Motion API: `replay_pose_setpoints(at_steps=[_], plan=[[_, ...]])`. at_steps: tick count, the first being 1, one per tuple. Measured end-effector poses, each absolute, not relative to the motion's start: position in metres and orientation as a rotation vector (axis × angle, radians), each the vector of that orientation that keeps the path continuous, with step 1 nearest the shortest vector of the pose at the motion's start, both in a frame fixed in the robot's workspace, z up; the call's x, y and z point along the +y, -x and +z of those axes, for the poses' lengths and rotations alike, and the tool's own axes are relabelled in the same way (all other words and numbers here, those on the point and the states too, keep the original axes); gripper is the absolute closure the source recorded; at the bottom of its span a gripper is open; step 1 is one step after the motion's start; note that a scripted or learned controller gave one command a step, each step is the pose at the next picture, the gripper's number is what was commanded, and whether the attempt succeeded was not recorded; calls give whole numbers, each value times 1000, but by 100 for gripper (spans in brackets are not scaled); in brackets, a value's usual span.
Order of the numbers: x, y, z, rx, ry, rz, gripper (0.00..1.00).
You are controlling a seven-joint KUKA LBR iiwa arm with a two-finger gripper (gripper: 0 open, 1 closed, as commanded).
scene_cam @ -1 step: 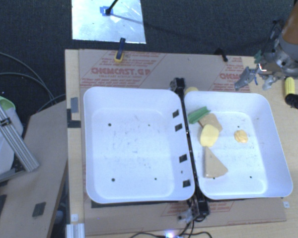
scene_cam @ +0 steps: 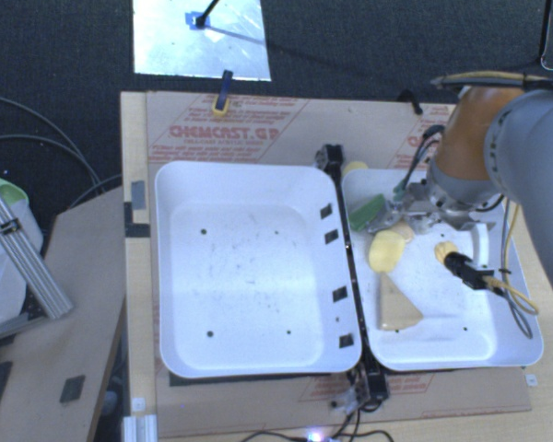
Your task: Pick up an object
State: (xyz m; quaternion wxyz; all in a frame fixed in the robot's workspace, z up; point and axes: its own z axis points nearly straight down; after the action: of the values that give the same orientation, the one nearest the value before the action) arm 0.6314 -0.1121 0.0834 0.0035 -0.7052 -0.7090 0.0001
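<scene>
The right bin [scene_cam: 498, 343] holds a green block [scene_cam: 369, 212] at its upper left. Just below it lies a pale yellow rounded piece [scene_cam: 385, 251], and a tan wedge [scene_cam: 396, 307] lies lower down. My gripper [scene_cam: 411, 214] hangs low over the upper part of this bin, right beside the green block and just above the yellow piece. The grey arm with its orange band [scene_cam: 465, 136] comes in from the right. Nothing can be seen held by the gripper.
The left bin [scene_cam: 166, 247] stands beside the right one, with a black divider strip [scene_cam: 346, 256] between them. A small pale yellow thing [scene_cam: 355, 168] sits at the right bin's top left corner. A shiny metal sheet [scene_cam: 201, 24] lies beyond the bench.
</scene>
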Motion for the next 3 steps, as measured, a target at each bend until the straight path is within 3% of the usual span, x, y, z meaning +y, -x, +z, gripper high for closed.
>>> replay_pose_setpoints(at_steps=[1,2,3], plan=[[-94,-540,83,-2216,2216,5,0],[-95,-546,95,-2225,2222,-4,100],[-37,-505,189,-2233,2213,-9,100]])
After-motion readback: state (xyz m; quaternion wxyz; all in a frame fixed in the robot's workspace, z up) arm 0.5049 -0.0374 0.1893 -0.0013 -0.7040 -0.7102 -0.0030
